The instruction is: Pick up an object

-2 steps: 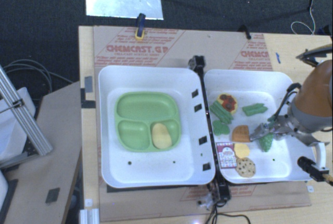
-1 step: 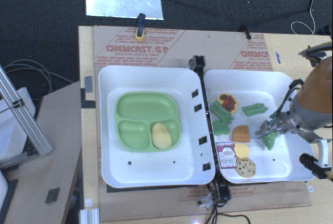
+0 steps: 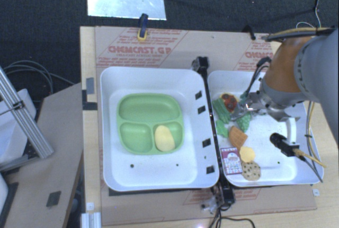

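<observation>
The right bin point(image 3: 275, 168) holds several small items at its left side: a red and green piece point(image 3: 229, 101), green pieces point(image 3: 222, 111), an orange wedge point(image 3: 237, 137), a yellow lump point(image 3: 247, 154), a brown cookie point(image 3: 251, 171) and a small printed card point(image 3: 231, 160). My gripper point(image 3: 248, 107) is low over the upper left of this bin, just right of the red and green piece and above another green piece point(image 3: 243, 122). The grey arm with its orange band point(image 3: 286, 68) covers the bin's upper right.
The left bin point(image 3: 153, 174) holds a green divided plate point(image 3: 148, 107) with a pale yellow item point(image 3: 164, 138) in its lower right compartment. A black part with a yellow cable point(image 3: 284, 145) hangs off the arm over the right bin. A black divider with clips point(image 3: 206, 110) runs between the bins.
</observation>
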You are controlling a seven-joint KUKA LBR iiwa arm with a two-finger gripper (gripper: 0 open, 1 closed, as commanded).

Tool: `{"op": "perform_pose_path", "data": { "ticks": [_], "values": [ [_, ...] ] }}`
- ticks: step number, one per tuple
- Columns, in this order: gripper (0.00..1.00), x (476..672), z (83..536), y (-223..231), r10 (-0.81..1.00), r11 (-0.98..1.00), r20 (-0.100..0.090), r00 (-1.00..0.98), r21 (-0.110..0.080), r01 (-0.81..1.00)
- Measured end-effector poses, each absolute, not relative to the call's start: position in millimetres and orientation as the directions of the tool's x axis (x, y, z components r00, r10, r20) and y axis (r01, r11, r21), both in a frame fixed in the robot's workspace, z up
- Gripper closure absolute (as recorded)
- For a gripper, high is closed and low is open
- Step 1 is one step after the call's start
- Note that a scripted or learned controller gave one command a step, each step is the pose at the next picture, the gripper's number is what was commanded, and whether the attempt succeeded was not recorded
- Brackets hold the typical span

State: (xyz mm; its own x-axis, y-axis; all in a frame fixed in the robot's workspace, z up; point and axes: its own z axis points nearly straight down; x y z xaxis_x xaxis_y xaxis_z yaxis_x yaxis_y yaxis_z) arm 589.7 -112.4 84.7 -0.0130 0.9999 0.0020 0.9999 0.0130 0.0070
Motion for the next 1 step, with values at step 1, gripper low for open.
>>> {"op": "perform_pose_path", "data": {
  "ticks": [1],
  "values": [
    [1.00,568.1,191.0,-38.3,1.000,0.012,0.004,-0.012,0.011,1.000]
  ]
}}
